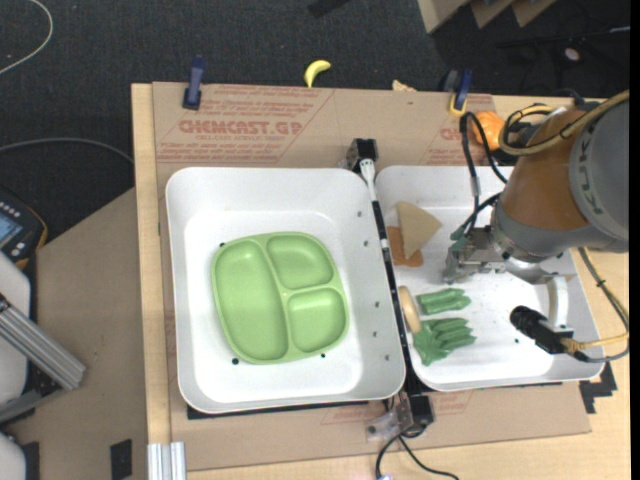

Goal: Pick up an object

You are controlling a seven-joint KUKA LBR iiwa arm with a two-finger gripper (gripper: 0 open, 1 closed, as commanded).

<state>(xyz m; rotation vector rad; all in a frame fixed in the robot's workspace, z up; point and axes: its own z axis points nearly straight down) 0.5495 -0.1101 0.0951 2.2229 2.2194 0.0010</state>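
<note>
Hanging low in the right bin (500,353), at the end of the grey-and-orange arm (545,193), close above and a little to the right of the upper green pod (442,300). Cannot tell how far apart the jaws stand, nor whether anything sits between them; hidden under the wrist.

Nearest candidates for the pick: that upper pod, and the lower bunch of green pods (443,336) just below it. Further up, a tan wedge (418,225) resting against an orange-brown piece (403,246). Tight against the dividing wall, a pale stick (409,311). Over in the left bin (200,228), only a green divided plate (280,293), well apart from the arm.

Likely trouble from here:
- Coming down beside the pod, not astride it, and closing on nothing.
- Pressing on one end and skidding the slim, smooth-looking pod toward the wall or into the bunch.
- Catching pod and bunch together, then dropping one on the lift.
- Clipping the wedge while shifting sideways.
- Going for the stick and jamming against the wall.
</note>
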